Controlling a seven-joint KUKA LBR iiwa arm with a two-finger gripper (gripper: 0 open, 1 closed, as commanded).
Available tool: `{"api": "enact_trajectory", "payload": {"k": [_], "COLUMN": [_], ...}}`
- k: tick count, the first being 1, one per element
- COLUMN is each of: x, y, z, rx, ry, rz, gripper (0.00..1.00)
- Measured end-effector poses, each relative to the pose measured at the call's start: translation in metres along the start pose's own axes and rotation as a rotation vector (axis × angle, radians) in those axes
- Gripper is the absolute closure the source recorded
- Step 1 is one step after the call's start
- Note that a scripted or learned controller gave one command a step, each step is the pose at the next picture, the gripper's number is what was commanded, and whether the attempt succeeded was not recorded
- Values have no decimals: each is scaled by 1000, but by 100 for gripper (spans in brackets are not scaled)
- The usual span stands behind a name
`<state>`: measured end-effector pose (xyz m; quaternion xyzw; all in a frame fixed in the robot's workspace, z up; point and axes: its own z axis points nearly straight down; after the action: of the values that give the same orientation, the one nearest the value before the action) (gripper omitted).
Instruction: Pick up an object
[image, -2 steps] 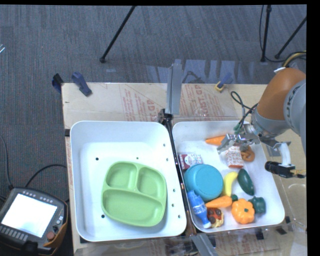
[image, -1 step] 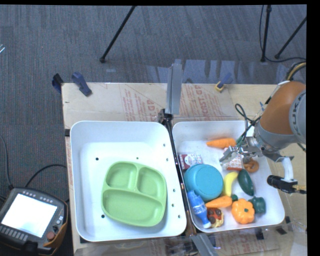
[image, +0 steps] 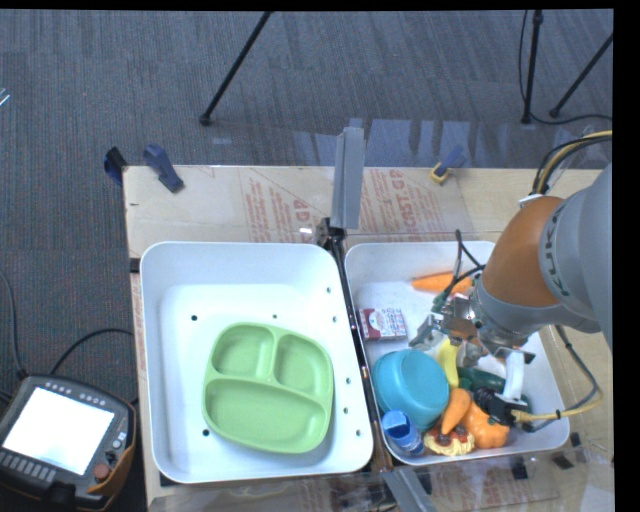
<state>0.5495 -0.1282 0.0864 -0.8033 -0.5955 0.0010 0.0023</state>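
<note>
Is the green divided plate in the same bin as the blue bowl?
No, the green divided plate lies in the left bin, while the blue bowl sits in the right bin among other items.

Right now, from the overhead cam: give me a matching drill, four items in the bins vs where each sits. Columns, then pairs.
Things:
1. green divided plate
2. blue bowl
3. small red box
4. carrot

Places:
A. right bin, far end, beside the arm's orange band
B. left bin, middle of the floor
C. right bin, against the left wall, just beyond the bowl
D. right bin, near-left part, next to the gripper

Pairs: 1-B, 2-D, 3-C, 4-A
</note>
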Motion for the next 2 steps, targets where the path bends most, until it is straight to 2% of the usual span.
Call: {"api": "enact_trajectory", "payload": {"k": [1, 2], "x": [-2, 123], "y": [0, 63], "z": [-9, -132], "rx": [2, -11], "ry": [1, 4], "rz": [5, 76], "gripper": [100, 100]}}
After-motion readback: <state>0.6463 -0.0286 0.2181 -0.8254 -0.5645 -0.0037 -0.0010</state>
